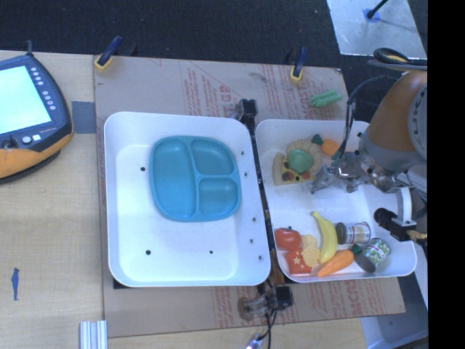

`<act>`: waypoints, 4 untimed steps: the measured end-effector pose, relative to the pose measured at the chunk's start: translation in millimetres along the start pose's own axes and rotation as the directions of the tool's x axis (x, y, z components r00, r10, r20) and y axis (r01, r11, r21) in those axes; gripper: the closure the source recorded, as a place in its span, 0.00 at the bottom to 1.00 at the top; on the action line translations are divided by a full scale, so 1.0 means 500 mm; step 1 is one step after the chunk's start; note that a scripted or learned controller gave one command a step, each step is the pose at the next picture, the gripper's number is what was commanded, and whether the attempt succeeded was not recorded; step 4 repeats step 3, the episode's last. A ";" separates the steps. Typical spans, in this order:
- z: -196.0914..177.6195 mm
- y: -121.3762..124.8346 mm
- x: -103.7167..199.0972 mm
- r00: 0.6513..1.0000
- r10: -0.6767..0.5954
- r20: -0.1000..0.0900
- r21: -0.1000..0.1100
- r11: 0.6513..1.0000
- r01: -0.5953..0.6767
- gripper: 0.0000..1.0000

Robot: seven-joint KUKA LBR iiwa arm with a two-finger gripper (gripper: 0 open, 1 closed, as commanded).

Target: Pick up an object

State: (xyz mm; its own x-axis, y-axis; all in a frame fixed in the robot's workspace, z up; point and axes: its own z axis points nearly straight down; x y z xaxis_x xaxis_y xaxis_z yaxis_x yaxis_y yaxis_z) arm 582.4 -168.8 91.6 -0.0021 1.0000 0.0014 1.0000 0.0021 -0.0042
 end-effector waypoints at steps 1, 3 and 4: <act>0.002 -0.143 0.053 1.000 -0.003 0.000 0.001 1.000 0.003 0.00; -0.259 -0.145 0.139 1.000 -0.003 0.001 -0.003 1.000 0.003 1.00; -0.259 -0.145 0.139 1.000 -0.003 0.001 -0.003 1.000 0.003 1.00</act>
